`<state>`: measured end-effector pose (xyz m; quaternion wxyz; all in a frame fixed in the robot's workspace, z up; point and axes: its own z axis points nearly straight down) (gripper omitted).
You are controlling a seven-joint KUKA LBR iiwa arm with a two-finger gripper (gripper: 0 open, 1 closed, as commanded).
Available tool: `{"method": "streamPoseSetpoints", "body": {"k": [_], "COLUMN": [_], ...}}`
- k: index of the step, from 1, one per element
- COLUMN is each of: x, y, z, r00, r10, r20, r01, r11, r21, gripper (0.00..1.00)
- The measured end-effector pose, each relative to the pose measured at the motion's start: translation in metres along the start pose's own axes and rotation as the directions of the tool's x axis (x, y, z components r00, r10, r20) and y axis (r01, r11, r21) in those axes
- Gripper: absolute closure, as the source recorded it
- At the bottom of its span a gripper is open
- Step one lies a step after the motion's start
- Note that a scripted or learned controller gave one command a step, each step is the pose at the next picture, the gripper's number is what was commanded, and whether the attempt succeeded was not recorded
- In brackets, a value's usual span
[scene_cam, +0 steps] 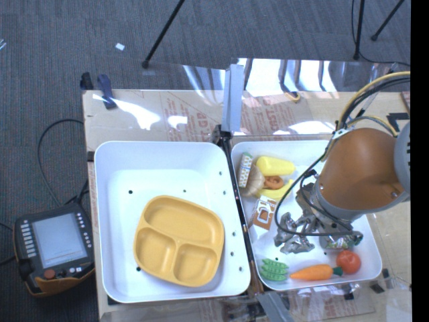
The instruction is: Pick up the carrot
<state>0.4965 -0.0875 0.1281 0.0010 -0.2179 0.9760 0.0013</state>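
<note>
The carrot [312, 272] lies flat in the right bin [373, 247], close to its near wall, with its green leafy end [274, 269] pointing to the left and its orange body pointing to the right. Just beside its right tip there is a red tomato [348, 261]; the two look as if they touch or almost touch.

The gripper [295, 235] hangs over the middle of the same bin, a little farther than the carrot and apart from it. Nothing is seen between its grey metal parts. The fingers are too tangled with the other metal pieces to read, so I cannot tell if they are apart or together. Above the gripper the large orange band [358, 170] of the arm covers the right part of the bin.

In the far part of the right bin there is a yellow object [275, 166], with a small orange ring-shaped piece [273, 182] just near of it and a small packet [249, 174] to the left. A brown and white box [263, 213] lies left of the gripper.

The left bin [117, 173] holds a yellow tray [179, 239] with three compartments. Both bins stand side by side on the desk [161, 116]. On the floor to the left of the desk lies a control pendant [53, 248] with a screen.
</note>
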Motion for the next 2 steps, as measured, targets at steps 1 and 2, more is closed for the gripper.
{"method": "streamPoseSetpoints", "body": {"k": [1, 2], "x": [0.008, 0.029], "y": [-0.035, -0.034], "z": [0.026, 0.041], "r00": [0.986, 0.925], "r10": [-0.165, 0.38], "r20": [-0.002, -0.005], "r01": [0.165, -0.38], "r11": [0.986, 0.925], "r21": [-0.001, 0.0], "gripper": [1.0, 1.0]}}
